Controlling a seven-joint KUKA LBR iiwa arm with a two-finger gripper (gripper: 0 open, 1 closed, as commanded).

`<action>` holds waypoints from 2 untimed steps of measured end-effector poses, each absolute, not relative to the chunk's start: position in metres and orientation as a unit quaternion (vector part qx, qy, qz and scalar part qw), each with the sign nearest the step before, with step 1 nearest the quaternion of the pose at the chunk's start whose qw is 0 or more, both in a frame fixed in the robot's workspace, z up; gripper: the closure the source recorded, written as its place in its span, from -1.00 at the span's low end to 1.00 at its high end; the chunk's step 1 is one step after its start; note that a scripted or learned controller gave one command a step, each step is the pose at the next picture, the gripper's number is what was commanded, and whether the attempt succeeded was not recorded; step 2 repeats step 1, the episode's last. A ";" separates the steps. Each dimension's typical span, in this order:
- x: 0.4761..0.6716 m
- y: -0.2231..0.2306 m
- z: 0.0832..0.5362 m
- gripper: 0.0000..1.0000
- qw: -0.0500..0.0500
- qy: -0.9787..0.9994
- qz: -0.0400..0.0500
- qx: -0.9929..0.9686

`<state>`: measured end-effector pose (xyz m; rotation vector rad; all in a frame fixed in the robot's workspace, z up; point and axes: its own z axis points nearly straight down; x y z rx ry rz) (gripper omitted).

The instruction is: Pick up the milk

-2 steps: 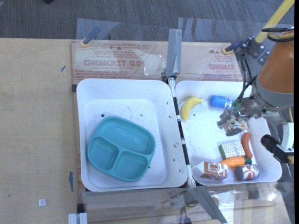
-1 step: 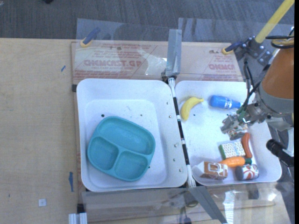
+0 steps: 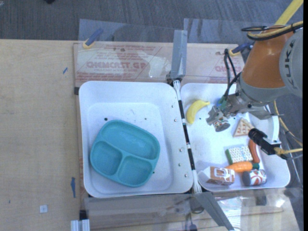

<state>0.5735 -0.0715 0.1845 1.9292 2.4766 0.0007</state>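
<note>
The pincer (image 3: 219,120) hangs over the far part of the right bin (image 3: 281,177), just right of the banana (image 3: 195,109); whether it is spread or closed cannot be told from this slant, and nothing is seen in its grip. Just right of it lies a triangular wedge (image 3: 242,127). The milk (image 3: 222,175), a small carton lying on its side, sits at the bin's near edge, well apart from the pincer, beside a carrot (image 3: 240,166). The step looks like the approach: the arm must travel toward the near edge and descend over the carton. The left bin (image 3: 89,95) holds a teal tray (image 3: 124,152).
</note>
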 end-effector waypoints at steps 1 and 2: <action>0.605 -0.099 0.207 1.00 0.003 0.851 0.001 0.524; 0.605 -0.099 0.207 1.00 0.003 0.851 0.001 0.524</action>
